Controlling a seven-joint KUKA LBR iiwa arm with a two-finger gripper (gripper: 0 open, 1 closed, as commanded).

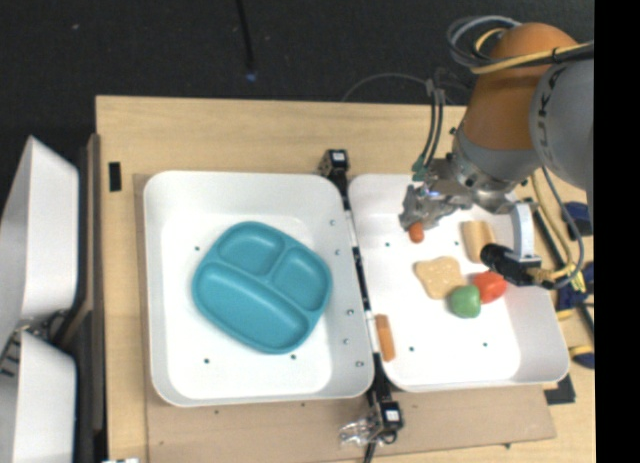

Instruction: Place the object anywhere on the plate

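Note:
A teal divided plate (262,286) lies in the left bin (170,371), with nothing on it. My gripper (419,216) hangs over the upper left part of the right bin (540,366). A small orange-red piece (416,235) sits directly under its tip, touching or nearly touching it. I cannot tell whether the piece is held.
The right bin also holds a tan cracker-like piece (438,276), a green ball (464,302), a red piece (491,287) beside it, a tan block (473,237) and an orange stick (383,336) near the bin's left wall. A white container (45,231) stands at the far left.

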